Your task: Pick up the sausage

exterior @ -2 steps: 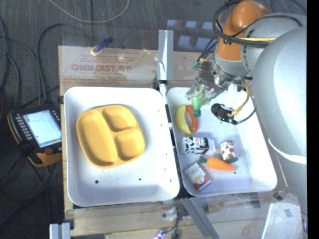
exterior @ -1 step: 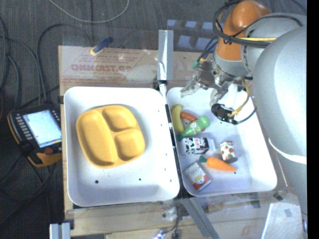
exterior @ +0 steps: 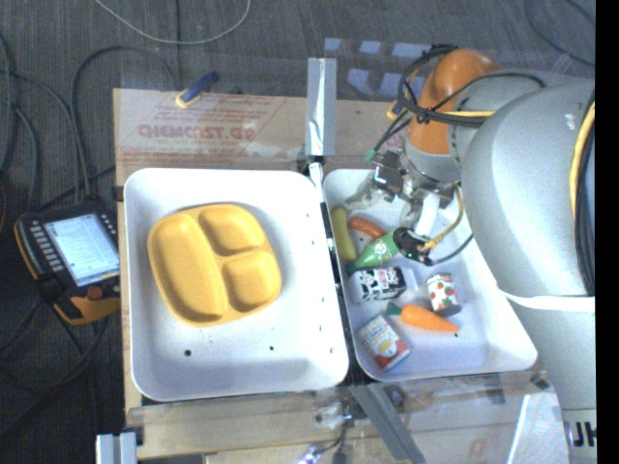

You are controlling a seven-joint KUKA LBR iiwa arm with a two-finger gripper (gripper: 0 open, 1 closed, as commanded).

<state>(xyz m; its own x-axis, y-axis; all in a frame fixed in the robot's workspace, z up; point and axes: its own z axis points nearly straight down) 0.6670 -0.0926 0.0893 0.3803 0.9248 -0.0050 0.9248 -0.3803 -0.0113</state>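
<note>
Grey arm (exterior: 527, 182) crowding right bin (exterior: 503, 341), left bin (exterior: 145, 356) holding yellow tray (exterior: 215, 261) with bare white margin around, gripper (exterior: 411, 216) low at right bin's far end, finger state unclear, sausage (exterior: 366, 227) just beside it, near carrot (exterior: 426, 319).

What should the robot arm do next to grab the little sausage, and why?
Probably a small shift toward the left of the camera view and then down. The gripper hangs above the right white bin, slightly right of the small orange-red sausage, which lies squeezed between the yellow-green banana and the green bottle, so it likely needs centring over the sausage first.
</note>
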